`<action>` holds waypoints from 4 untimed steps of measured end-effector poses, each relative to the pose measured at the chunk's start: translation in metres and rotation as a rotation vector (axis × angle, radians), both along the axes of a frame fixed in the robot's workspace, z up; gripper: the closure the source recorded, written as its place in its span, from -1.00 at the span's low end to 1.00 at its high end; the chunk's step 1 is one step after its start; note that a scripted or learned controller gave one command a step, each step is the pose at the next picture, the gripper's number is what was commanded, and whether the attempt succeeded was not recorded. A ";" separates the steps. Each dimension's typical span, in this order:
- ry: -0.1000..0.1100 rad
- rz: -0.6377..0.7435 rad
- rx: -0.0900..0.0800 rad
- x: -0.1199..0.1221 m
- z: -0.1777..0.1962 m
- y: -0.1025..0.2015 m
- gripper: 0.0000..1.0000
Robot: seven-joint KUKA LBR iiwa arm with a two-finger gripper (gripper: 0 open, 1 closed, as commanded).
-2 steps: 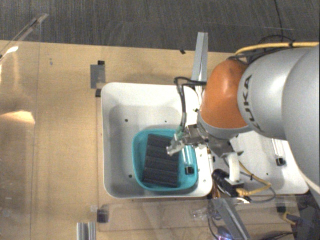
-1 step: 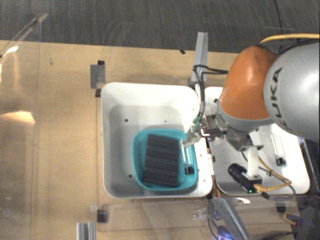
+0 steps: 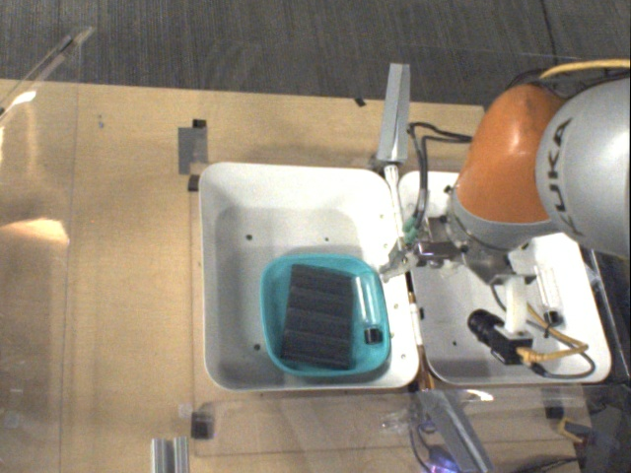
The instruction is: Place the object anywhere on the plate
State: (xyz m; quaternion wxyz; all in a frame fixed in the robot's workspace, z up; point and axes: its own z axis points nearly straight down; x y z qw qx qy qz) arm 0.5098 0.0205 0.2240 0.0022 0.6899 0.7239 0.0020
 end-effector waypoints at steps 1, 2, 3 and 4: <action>-0.001 0.017 -0.001 0.021 -0.003 -0.051 -1.00; -0.007 0.023 -0.001 0.023 0.008 -0.049 1.00; 0.000 0.241 -0.001 0.056 -0.024 -0.008 1.00; 0.001 0.321 -0.001 0.033 -0.039 0.024 1.00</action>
